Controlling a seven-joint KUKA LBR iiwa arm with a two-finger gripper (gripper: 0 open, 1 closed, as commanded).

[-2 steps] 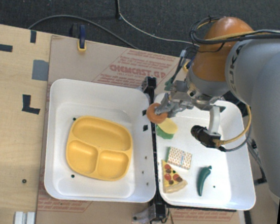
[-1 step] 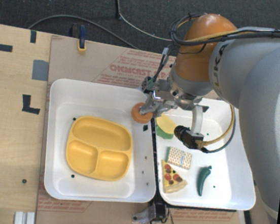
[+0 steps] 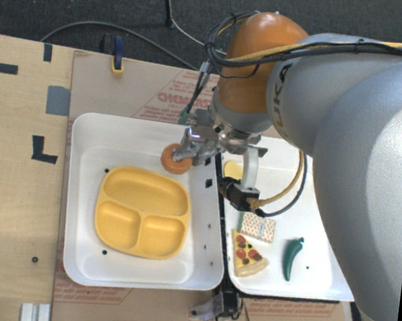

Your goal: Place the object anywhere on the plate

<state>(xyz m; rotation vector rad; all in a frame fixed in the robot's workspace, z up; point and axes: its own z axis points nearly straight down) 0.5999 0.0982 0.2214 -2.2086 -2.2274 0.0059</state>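
Object: one orange round piece (image 3: 175, 161) pinched in the hand (image 3: 185, 154), just beyond the plate's far rim, not yet on it | Progress: we judge transfer underway, placing left | Count: one yellow plate (image 3: 142, 211), two white bins (image 3: 81, 177), one pizza slice (image 3: 248, 254), one green pepper (image 3: 292, 258), one patterned square (image 3: 258, 227)

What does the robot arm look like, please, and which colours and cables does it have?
The arm is thick, rounded and smooth grey, with a glossy orange band above the wrist. Black and yellowish cables loop beside the wrist. The gripper is small, of grey metal with dark parts.
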